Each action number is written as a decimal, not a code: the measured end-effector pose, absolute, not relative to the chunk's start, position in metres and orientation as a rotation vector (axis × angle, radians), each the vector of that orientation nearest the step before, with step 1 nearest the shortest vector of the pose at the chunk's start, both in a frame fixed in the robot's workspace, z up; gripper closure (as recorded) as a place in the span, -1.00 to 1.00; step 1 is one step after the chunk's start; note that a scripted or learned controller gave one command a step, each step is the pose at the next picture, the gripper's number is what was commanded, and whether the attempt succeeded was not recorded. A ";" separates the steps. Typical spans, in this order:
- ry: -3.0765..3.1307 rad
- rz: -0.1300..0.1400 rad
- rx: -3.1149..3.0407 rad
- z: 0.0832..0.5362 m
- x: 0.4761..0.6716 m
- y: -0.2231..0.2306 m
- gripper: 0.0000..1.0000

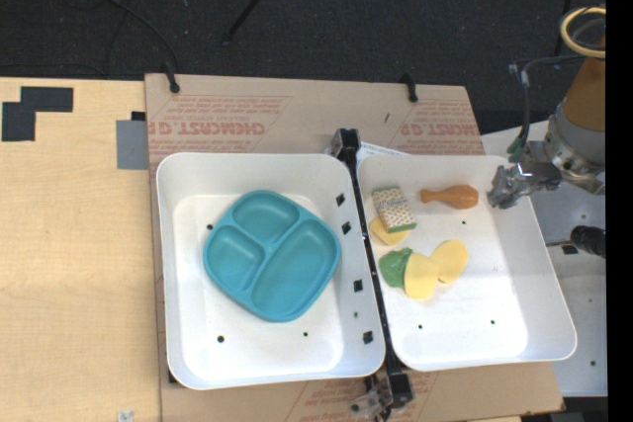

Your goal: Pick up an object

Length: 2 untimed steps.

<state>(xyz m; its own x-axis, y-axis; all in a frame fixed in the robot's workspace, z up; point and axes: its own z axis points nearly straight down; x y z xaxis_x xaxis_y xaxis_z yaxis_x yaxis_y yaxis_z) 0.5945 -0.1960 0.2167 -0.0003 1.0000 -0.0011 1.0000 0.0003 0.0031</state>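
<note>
My gripper [504, 185] hangs at the far right rim of the right bin [539, 311], over its upper corner. From this slanted view I cannot tell how it is set; nothing shows between its tips.

Closest to me, just to my left inside the same bin, lies a brown drumstick-shaped toy [450, 197], its thick end pointing toward me and its thin end away. It lies apart from me, not touching.

Further left sits a small patterned block [394, 207], resting on a yellow wedge [388, 232] that peeks out beneath it near the divider between the bins.

Below and to my left, toward the bin's middle, two pale yellow pieces [435, 270] lie overlapped, one touching the other. A green leafy piece [395, 265] touches their left side.

Beyond the divider, well apart from me, the left bin [183, 331] holds a teal compartment plate [272, 254], lying flat and turned at a slant, with three sections.

Both bins rest on a cardboard sheet [227, 119] with red printing. Farthest from me, past the left bin, is the light wooden bench [69, 262].
</note>
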 end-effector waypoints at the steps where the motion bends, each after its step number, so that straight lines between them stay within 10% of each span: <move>1: 2.222 0.001 2.218 0.259 0.595 -0.200 1.00; 2: 2.230 -0.003 2.220 0.246 0.580 -0.144 1.00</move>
